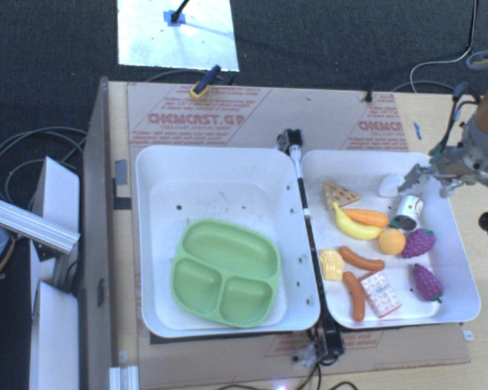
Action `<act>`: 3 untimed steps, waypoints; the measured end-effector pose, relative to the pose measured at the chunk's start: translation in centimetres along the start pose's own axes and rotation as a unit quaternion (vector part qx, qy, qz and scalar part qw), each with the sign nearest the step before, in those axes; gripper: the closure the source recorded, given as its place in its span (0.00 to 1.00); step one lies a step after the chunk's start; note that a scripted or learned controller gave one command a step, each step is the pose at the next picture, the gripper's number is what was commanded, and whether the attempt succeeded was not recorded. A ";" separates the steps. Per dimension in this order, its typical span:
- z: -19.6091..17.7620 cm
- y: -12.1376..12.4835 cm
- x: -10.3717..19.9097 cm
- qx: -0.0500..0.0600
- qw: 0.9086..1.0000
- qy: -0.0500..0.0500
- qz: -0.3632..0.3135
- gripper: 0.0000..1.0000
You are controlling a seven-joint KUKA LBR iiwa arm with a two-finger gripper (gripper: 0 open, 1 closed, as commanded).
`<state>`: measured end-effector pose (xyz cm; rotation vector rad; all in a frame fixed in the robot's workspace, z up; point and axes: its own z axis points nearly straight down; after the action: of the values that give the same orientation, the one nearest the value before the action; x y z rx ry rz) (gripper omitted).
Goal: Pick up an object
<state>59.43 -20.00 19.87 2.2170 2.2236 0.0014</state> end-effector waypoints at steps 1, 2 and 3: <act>10.8 0.9 4.8 -0.008 1.000 0.001 -0.002 0.00; 11.4 0.2 10.5 0.000 1.000 0.000 -0.001 0.00; 11.4 -10.8 9.2 0.000 1.000 0.000 0.001 0.00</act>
<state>48.66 -10.82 8.44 2.2201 2.2209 0.0005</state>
